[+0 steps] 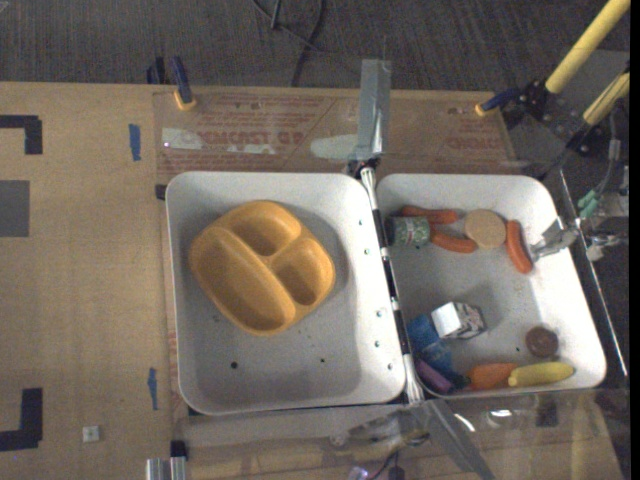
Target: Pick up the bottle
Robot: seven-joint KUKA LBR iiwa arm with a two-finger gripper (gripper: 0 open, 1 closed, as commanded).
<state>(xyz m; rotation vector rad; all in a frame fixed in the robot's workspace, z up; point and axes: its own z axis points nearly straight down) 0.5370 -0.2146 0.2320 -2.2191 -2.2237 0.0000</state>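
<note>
Hovering my hand [556,238] at the right bin's [500,186] 3 o'clock rim; clenched or released, cannot tell. Bottle [408,231] lies at 10 o'clock by the wall, sausage [453,242] alongside. Risk: grabbing both, or clipping the wall.

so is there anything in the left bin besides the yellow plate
No, the left bin holds just the yellow plate; the carrots, can and other small items all lie in the right bin.

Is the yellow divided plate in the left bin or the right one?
Left bin: the yellow plate lies flat on its floor.
</note>
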